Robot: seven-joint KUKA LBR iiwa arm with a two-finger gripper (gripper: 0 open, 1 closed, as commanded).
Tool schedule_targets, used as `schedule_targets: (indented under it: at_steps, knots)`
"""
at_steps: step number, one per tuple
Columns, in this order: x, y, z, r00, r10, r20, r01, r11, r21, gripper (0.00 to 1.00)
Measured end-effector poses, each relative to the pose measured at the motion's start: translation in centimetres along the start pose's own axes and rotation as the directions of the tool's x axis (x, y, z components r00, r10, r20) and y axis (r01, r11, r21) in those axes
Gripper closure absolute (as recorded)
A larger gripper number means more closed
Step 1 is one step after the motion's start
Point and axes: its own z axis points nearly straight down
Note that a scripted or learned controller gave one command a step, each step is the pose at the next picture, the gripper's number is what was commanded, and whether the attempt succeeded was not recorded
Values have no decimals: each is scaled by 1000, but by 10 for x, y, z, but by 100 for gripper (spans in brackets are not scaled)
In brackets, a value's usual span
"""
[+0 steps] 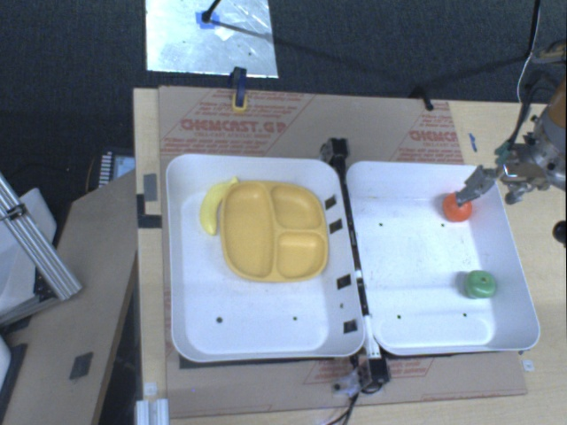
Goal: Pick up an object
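A small orange round thing (456,208) is lying in the right bin (416,326), near the bin's far right corner. It looks like a low, flattened ball or cap, bright orange-red, with a slightly paler top. A green round thing (479,283) of much the same size is sitting in the same bin, nearer the camera and close to the right wall, well apart from the orange one.

The arm (545,149) is reaching in from the right edge, with only its wrist end showing, grey with a hint of orange at the very edge. The gripper (474,187) is pointing down and to the left, towards the orange thing. One grey finger is slanting down so that its tip is meeting the upper right edge of the orange thing. How wide the gripper is standing cannot be told from this angle, and nothing is seen between its parts.

In the left bin (257,335) a yellow divided plate (270,230) with three compartments is lying flat. A yellow banana (211,205) is lying just beside its left edge, touching it or nearly so.
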Motion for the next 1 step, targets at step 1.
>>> schedule_targets:
  at_steps: [1]
  knots:
    - [1,-3,41,1000,2,0,-2,1000,1,0]
